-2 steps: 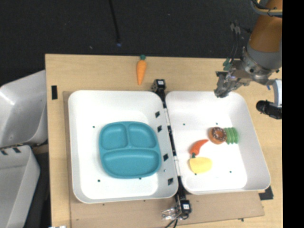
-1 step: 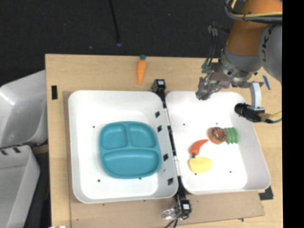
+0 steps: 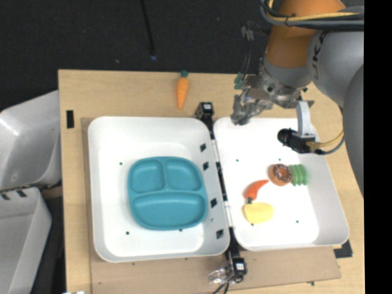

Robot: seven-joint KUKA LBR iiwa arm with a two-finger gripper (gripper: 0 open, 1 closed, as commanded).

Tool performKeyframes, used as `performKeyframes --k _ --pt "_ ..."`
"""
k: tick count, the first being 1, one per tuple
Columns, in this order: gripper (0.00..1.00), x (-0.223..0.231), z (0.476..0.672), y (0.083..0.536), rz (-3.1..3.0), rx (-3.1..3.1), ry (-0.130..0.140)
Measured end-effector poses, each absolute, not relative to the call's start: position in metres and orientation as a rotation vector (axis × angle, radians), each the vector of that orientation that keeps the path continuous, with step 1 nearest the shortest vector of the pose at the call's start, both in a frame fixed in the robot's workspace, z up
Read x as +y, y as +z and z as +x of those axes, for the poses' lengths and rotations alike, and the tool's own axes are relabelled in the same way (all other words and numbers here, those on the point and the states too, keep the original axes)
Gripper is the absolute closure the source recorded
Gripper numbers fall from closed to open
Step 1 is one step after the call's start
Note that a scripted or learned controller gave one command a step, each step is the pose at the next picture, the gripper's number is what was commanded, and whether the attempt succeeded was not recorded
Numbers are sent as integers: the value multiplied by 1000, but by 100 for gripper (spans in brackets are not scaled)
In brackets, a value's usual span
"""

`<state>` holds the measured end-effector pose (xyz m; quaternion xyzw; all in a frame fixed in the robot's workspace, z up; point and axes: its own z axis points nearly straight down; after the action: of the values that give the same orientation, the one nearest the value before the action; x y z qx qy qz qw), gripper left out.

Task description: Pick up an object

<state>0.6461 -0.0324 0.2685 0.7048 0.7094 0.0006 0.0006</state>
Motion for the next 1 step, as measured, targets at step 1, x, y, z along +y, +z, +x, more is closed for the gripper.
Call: performKeyframes --k 1 --pt "100 22 648 253 2216 2228 -1"
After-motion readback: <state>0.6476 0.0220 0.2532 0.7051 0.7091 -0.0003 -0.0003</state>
